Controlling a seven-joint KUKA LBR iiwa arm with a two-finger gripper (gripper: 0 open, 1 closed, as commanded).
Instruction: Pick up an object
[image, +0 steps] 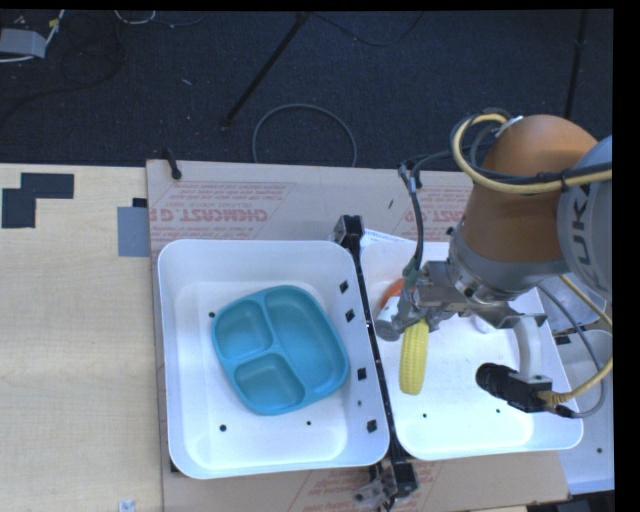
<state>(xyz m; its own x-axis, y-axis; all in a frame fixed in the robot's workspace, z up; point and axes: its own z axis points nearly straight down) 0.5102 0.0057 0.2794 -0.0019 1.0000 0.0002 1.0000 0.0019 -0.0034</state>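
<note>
Two white bins sit side by side on the bench (80, 350). The left bin (190, 300) holds a blue plate (280, 348) with three parts in it. The right bin (470, 425) holds a yellow corn cob (414, 357), close to the wall between the bins. An orange thing (389, 294) peeks out near the top of that bin. The pincer (412, 318) is right at the top end of the corn. I cannot tell if it is gripping the corn.

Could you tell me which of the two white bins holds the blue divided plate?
The left white bin holds the blue divided plastic plate; the right white bin holds a yellow corn cob.
</note>
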